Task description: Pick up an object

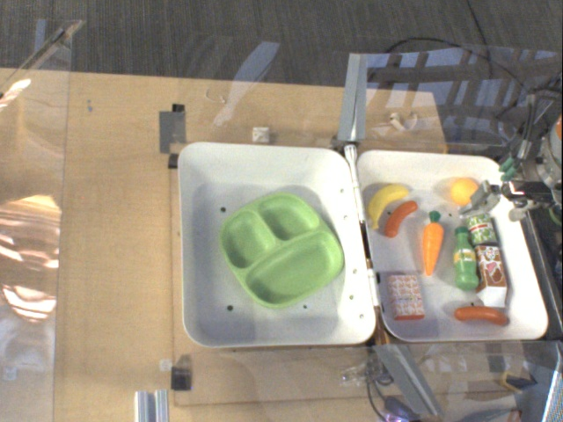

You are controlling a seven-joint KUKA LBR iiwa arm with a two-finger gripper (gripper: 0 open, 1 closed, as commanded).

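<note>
Reaching in from three o'clock, the gripper hangs over the upper right part of the right bin. Its tips sit just beside the orange fruit and above the small can; whether the pincer is apart or together cannot be told at this size, and nothing shows between its fingers.

Around it, the right bin is crowded. At eleven o'clock of that bin lies the banana, with a red sausage touching its lower edge. The carrot stands near the middle, leaf end toward twelve. Toward three o'clock the green bottle lies just beside a brown packet, both below the small can. At six o'clock rests a pink box, and at five o'clock a second red sausage.

At nine o'clock of all this, the left bin holds a green divided plate, set slantwise. Both bins rest on the wooden bench.
</note>
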